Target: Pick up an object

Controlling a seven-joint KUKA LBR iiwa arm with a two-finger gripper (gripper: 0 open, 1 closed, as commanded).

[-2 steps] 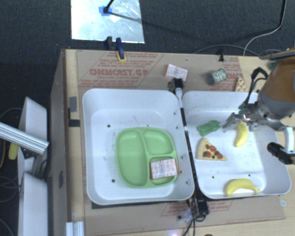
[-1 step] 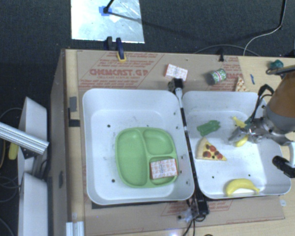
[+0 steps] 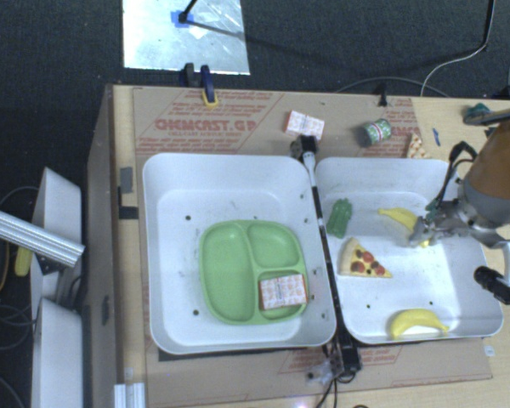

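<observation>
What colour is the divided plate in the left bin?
Light green, seen in the camera view: divided plate.

My two bins point(image 3: 238, 172) look like smooth, slightly glossy white plastic. The green plate point(image 3: 238, 270) is matt plastic. The bench top point(image 3: 204, 121) reads as printed brown cardboard, dull and flat. Both bananas point(image 3: 416, 321) look like shiny plastic.

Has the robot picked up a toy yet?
Not yet. The claw is down in the right bin, right at the end of the upper banana, but nothing is lifted. The pizza slice, green pepper and lower banana lie untouched. Grabbing and lifting are left.
</observation>
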